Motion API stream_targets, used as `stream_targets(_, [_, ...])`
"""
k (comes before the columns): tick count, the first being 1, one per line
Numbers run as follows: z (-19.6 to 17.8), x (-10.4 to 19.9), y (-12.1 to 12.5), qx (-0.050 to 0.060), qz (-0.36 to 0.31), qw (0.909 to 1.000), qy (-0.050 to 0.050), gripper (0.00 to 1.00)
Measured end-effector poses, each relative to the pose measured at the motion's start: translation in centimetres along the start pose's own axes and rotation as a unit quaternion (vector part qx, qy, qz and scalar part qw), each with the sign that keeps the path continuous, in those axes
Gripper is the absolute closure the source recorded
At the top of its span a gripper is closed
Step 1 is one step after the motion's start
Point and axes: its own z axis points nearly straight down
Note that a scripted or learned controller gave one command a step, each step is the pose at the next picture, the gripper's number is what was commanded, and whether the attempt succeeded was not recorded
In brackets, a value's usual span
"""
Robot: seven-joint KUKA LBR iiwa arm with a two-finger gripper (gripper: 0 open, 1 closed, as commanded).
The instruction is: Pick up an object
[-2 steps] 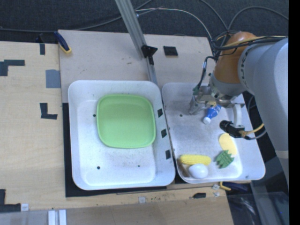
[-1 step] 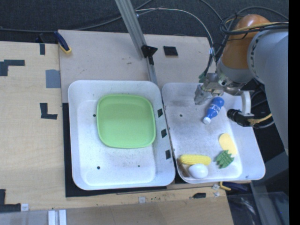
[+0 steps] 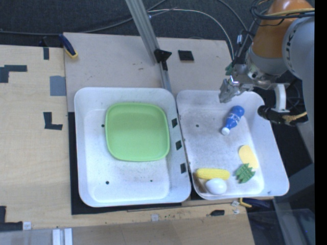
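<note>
Grey arm point(image 3: 301, 40) with an orange band point(image 3: 278, 27), black cables looping by its metal gripper point(image 3: 227, 93).

Blue-and-white bottle point(image 3: 233, 119) lying tilted, cap toward bin centre, right bin point(image 3: 204, 102)

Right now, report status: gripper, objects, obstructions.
Gripper above right bin's far edge, nothing between fingers. Blue bottle just below it. Path unobstructed.

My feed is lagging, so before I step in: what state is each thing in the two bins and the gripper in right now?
gripper: hovering over the right bin's far edge, nothing seen in it
blue bottle: lying on its side, right bin
green plate: flat, left bin
corn cob: lying flat, right bin
white egg: resting beside the corn cob
yellow piece: lying flat
green leafy toy: lying flat
</note>
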Motion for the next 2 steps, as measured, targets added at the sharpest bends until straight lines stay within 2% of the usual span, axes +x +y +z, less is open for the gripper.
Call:
stream_targets(1, [-4.1,0.0,0.1,0.001,0.0,1.0,0.0,1.0])
stream_targets(2, [-3.0,6.2,-0.5,0.003,-0.002,1.0,0.001,1.0])
